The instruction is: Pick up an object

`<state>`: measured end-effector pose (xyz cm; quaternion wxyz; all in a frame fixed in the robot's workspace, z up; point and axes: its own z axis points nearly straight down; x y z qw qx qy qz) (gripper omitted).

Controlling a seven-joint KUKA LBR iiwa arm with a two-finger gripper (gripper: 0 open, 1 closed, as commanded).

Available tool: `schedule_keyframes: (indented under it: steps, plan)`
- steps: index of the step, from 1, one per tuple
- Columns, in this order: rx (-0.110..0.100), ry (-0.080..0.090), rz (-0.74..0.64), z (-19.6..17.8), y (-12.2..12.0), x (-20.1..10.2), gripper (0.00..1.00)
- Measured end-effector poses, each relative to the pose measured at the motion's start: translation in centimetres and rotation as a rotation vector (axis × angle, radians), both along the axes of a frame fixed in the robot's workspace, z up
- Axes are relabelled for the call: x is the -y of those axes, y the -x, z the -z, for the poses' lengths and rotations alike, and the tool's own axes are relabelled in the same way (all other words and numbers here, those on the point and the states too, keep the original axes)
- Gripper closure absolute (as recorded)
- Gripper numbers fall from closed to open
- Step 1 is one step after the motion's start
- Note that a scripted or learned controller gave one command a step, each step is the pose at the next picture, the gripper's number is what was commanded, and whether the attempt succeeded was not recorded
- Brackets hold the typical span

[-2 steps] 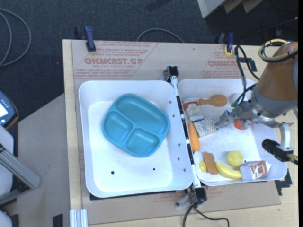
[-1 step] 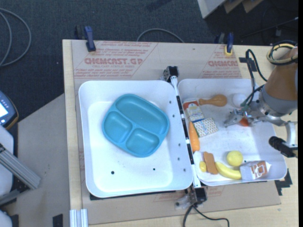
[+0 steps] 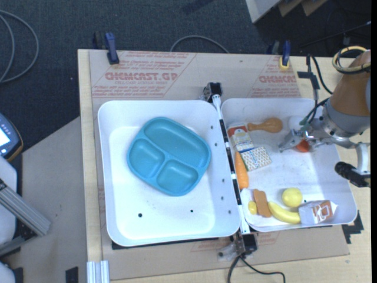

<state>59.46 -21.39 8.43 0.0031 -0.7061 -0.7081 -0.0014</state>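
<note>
Desk (image 3: 147, 75) with two white bins; claw (image 3: 293, 141) over right bin (image 3: 330, 175) near its far edge, finger state unclear.

A grey robot arm (image 3: 347, 114) with an orange band (image 3: 353, 93), black cables alongside it, ending in a metal gripper (image 3: 293, 140).

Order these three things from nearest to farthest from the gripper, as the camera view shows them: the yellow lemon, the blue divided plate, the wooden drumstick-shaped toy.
From the gripper:
1. Wooden drumstick-shaped toy, right bin, just up-left of the gripper.
2. Yellow lemon, same bin, toward its near edge.
3. Blue divided plate, in the left bin.
</note>
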Motion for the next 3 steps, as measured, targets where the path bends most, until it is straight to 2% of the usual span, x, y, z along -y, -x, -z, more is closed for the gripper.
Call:
schedule_keyframes:
  steps: [1, 2, 3]
  plan:
    - [-0.004, -0.008, -0.003, 0.0, -0.9, 0.3, 0.0]
    - [-0.003, -0.008, -0.002, -0.1, -2.1, 0.3, 0.0]
    - [0.004, 0.0, -0.004, -1.1, -2.2, 0.4, 1.0]
